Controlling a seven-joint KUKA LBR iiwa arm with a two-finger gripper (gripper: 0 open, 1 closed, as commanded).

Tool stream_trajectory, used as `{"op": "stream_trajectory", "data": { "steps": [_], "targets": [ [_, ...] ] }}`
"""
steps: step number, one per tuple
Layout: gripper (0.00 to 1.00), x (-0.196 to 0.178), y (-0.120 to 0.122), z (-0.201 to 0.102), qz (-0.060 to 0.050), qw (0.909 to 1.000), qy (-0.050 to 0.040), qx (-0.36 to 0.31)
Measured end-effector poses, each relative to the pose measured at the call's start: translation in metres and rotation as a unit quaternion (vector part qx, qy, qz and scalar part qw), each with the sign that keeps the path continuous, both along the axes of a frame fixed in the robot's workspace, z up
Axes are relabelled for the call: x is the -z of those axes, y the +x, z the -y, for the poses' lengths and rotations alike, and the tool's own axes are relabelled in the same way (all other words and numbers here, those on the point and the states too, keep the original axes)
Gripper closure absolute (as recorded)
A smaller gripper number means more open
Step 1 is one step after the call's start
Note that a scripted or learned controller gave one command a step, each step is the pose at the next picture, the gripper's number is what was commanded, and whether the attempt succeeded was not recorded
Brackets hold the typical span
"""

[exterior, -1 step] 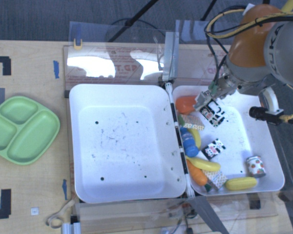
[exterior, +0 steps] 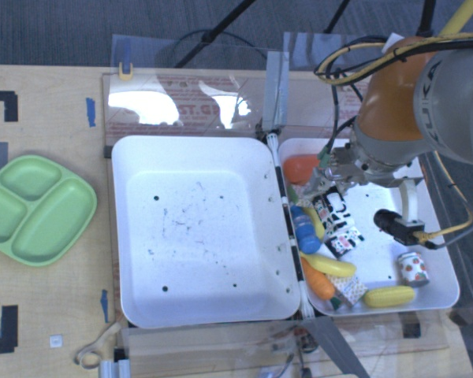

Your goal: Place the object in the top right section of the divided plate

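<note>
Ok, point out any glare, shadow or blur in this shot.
Camera view: bright glare on the clear panel behind the left bin; the arm casts soft shadow over the right bin; the gripper and the toys beneath look slightly soft; the green divided plate is evenly lit.

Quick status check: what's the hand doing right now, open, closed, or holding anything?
Hand: low over the right bin, above the pile of toys; whether it is open, closed or holding anything cannot be told from this view.

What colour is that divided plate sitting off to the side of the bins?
The divided plate is light green, seen plainly in the camera view.
</note>
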State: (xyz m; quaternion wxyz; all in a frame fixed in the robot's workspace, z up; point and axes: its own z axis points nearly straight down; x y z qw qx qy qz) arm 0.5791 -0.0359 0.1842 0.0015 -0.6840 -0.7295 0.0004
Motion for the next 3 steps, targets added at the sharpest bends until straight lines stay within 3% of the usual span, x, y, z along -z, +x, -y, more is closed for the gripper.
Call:
{"op": "stream_trajectory", "data": {
  "steps": [1, 2, 3],
  "targets": [
    [1.00, 0.000, -0.051, -0.036, -0.001, 0.9924, -0.0003, 0.123],
    [1.00, -0.047, -0.057, -0.023, 0.001, 0.9741, -0.0013, 0.226],
    [1.00, -0.057, -0.090, -0.078, -0.001, 0.8175, -0.0025, 0.576]
  ]
}}
